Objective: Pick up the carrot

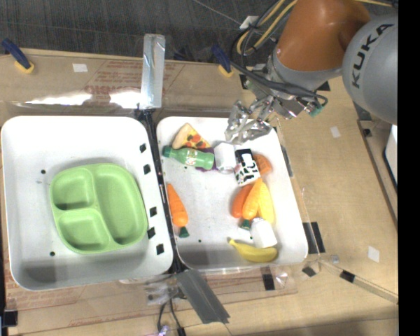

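carrot (176, 205) lay at the right bin's (287, 180) 9 o'clock edge, gripper (246, 122) hovered at its 12 o'clock rim, fingers apart, holding nothing.

We see even, bright overhead light, soft shadows only. Glare streaks the clear sheet (77, 98) behind the left bin (14, 187); both white bins look near washed-out. Soft shade pools under the green tray (98, 207). Overall focus is slightly soft, small labels unreadable, colours a little muted.
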Tool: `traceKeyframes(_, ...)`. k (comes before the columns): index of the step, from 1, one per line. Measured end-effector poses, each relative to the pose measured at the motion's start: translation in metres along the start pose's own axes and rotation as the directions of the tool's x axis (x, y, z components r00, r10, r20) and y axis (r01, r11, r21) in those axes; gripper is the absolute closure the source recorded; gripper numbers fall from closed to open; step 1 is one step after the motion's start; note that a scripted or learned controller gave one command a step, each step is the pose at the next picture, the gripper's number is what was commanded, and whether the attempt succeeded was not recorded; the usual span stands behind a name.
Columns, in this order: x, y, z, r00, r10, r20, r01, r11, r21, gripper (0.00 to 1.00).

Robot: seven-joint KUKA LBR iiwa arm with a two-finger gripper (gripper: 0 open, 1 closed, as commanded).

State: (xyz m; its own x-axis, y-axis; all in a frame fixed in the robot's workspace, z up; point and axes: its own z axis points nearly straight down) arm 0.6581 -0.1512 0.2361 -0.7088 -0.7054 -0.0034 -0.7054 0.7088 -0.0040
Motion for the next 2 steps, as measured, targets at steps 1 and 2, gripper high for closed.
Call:
traceKeyframes(1, 0.039, -0.04, -0.05, 0.981, -0.194, 0.0, 0.194, 0.981, 0.0, 1.0)
traceKeyframes(2, -0.001, 0.002, -0.029, 0.829, -0.559, 0.001, 0.559, 0.829, -0.007, 1.0)
